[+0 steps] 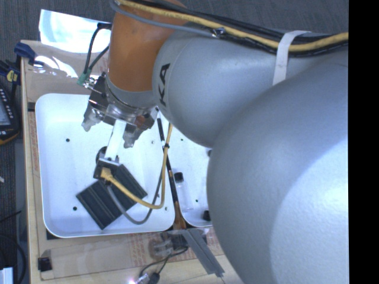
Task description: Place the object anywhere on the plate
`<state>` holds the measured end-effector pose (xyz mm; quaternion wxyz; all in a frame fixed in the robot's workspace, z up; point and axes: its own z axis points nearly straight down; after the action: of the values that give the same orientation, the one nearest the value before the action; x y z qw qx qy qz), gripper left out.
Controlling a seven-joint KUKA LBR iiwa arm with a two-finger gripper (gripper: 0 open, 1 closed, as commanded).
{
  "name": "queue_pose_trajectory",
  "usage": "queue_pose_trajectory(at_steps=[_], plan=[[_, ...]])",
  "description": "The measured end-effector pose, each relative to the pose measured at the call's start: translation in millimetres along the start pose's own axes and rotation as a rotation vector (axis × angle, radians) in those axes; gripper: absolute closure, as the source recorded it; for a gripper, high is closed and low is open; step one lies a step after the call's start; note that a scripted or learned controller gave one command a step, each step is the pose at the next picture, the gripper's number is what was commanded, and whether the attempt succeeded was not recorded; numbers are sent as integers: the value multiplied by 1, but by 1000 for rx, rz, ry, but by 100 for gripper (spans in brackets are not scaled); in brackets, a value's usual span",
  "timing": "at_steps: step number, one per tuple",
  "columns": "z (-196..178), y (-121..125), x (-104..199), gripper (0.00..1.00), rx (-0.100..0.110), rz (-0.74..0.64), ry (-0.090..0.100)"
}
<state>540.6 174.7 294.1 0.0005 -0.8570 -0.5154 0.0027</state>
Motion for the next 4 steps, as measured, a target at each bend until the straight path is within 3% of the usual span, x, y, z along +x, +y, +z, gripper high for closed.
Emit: queue_pose_trajectory(at_steps=[1, 2, 3, 4], plan=[[15, -4, -67, 100, 2, -187, 0], [37, 55, 43, 100, 0, 37, 1], [21, 77, 71, 100, -1, -89, 4], [-106, 23, 19, 100, -2, -98, 6]])
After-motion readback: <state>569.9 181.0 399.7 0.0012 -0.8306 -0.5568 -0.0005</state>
